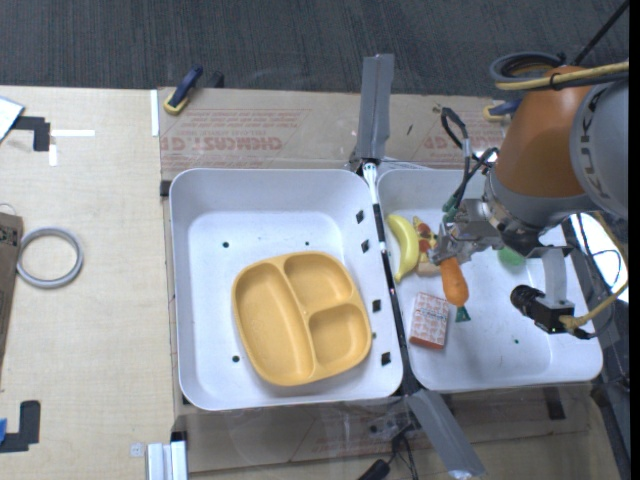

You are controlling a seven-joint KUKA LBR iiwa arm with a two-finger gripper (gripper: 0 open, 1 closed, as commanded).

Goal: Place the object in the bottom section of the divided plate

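A yellow divided plate [300, 316] lies in the left bin [200, 218], with one long section on its left and two smaller ones on its right. My gripper [453, 255] is over the right bin [520, 353]. It is shut on the upper end of an orange carrot [455, 282]. The carrot hangs down from the fingers with its green tip [463, 314] lowest. The plate is well to the left of the gripper, across the wall between the bins.
In the right bin a yellow banana [404, 245] lies left of the gripper, with small red bits beside it. A small pink box [430, 321] lies below, and a green object [511, 258] is partly hidden by the arm. A tape roll [45, 257] rests on the bench at left.
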